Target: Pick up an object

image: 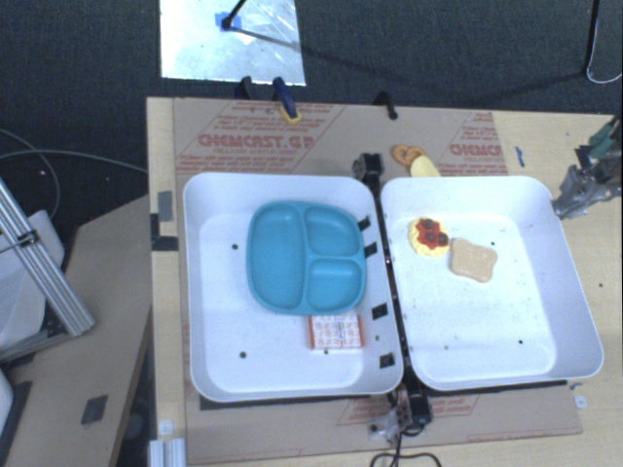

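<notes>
Two white bins sit side by side on the bench: the left bin point(219, 358) and the right bin point(526, 348). A blue divided plate point(305, 258) lies in the left bin, with a small orange-patterned card point(335, 333) touching its near edge. In the right bin a tan toast slice point(473, 260) lies just beside a yellow piece with red spots point(428, 235). The gripper point(584, 185) hovers at the right bin's far right corner, holding nothing; whether it is apart or together I cannot tell.

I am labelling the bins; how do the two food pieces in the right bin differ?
The yellow round piece carries red and dark toppings; the tan toast piece is plain. The yellow round piece is smaller and rounder, the toast squarer. Both lie flat in the right bin, nearly touching.
</notes>
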### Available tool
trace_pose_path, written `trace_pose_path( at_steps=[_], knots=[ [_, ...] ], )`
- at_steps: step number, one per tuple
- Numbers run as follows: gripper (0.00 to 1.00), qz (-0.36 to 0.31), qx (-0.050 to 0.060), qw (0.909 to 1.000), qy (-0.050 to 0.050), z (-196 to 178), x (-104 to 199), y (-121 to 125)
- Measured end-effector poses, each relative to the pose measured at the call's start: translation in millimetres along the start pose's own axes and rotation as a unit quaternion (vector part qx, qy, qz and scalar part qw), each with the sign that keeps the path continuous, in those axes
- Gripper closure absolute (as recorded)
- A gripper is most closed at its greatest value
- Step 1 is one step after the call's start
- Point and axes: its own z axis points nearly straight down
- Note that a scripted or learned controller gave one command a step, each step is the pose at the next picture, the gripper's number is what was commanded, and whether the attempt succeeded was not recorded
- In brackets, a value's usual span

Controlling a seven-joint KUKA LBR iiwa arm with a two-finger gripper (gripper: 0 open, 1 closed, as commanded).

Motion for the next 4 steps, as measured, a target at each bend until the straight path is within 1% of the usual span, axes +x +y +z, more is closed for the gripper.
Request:
trace_pose_path(
  at_steps=[1,2,3,4],
  knots=[
    [1.00,0.006,0.003,1.0000,-0.001,93,-116,29],
    [1.00,-0.004,0.005,1.0000,0.003,136,24,15],
    [1.00,-0.005,0.003,1.0000,0.003,134,171,-1],
    [1.00,0.005,0.002,1.0000,0.000,149,101,35]
  ],
)
